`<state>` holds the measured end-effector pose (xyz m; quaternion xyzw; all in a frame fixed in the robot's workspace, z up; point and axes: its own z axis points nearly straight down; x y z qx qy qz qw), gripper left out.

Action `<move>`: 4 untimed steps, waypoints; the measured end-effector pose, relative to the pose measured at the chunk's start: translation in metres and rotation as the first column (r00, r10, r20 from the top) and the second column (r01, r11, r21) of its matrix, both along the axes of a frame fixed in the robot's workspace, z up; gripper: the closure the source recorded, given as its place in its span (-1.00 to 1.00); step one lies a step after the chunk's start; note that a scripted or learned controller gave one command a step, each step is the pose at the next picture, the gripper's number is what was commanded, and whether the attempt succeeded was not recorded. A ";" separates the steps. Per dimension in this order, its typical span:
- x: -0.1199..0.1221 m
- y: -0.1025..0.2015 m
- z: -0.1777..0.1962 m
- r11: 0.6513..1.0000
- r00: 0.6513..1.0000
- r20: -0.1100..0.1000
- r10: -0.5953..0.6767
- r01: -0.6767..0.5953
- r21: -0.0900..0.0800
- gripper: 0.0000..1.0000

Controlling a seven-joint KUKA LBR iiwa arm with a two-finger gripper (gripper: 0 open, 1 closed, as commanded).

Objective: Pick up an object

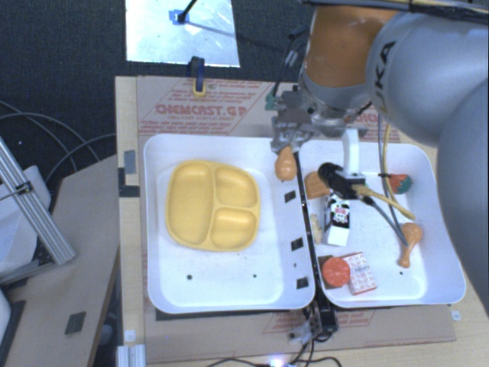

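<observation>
Hanging over the divider between the two bins, a small tan plastic drumstick (285,164) sits pinched at its narrow end by the robot's hand (288,147), light, rigid, likely slippery.

a: arm (428,60) casing?
b: smooth grey shell, rounded and bulky, with part of a dark printed marking on its side.
a: wrist section?
b: glossy orange band (344,33), dome-shaped; a thin black cable runs across its top.
a: below it?
b: a dull grey metal gripper (289,138) mount, blocky, with thin dark wires trailing beside it.
</observation>
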<state>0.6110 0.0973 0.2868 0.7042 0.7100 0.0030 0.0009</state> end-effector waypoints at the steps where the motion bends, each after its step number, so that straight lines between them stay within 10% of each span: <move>1: 0.001 -0.002 0.008 1.000 1.000 0.000 0.001 -0.001 -0.001 1.00; 3: -0.078 -0.031 -0.030 1.000 1.000 -0.007 -0.005 0.005 -0.003 1.00; 4: -0.048 -0.088 -0.035 1.000 1.000 -0.002 -0.012 0.012 -0.005 1.00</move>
